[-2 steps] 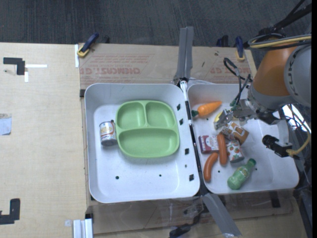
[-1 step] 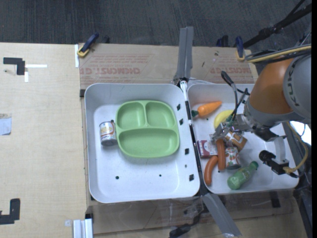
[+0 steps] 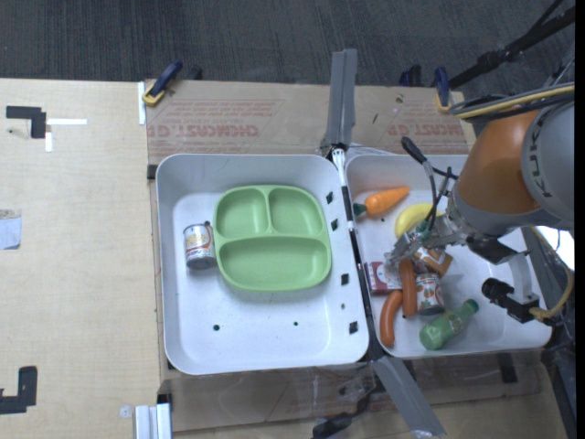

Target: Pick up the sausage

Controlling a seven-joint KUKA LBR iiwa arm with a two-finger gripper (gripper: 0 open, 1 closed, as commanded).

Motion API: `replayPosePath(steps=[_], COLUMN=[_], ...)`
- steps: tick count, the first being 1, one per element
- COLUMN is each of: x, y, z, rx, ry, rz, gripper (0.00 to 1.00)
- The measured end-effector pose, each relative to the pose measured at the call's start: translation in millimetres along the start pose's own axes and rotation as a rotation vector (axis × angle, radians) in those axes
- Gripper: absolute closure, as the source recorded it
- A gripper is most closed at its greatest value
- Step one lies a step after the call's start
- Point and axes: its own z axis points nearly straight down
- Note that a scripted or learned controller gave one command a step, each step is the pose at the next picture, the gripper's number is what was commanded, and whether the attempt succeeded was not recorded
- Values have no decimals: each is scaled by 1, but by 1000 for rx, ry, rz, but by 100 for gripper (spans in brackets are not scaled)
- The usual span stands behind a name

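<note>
Two orange-red sausages lie in the right bin (image 3: 530, 335). One sausage (image 3: 407, 293) is nearly upright in the view, beside a small can (image 3: 428, 293). The other sausage (image 3: 389, 321) lies lower left, near the bin's front wall. My gripper (image 3: 413, 248) hangs low over the bin, just above the top end of the upper sausage and right of a red packet (image 3: 375, 277). Nothing shows held in it. The arm's orange band (image 3: 498, 167) covers the bin's back right part.
A carrot (image 3: 386, 199) and a yellow banana (image 3: 413, 218) lie behind the gripper. A green bottle (image 3: 448, 326) lies at the front right. The left bin (image 3: 183, 327) holds a green divided plate (image 3: 272, 238) and a small can (image 3: 197, 245).
</note>
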Motion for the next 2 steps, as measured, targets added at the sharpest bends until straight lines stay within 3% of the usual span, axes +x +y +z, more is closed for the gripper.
replayPosePath(steps=[1,2], x=[7,13], y=[-24,-36], z=[0,0], rx=[0,0], ry=[3,1], rz=[82,-4], gripper=[0,0])
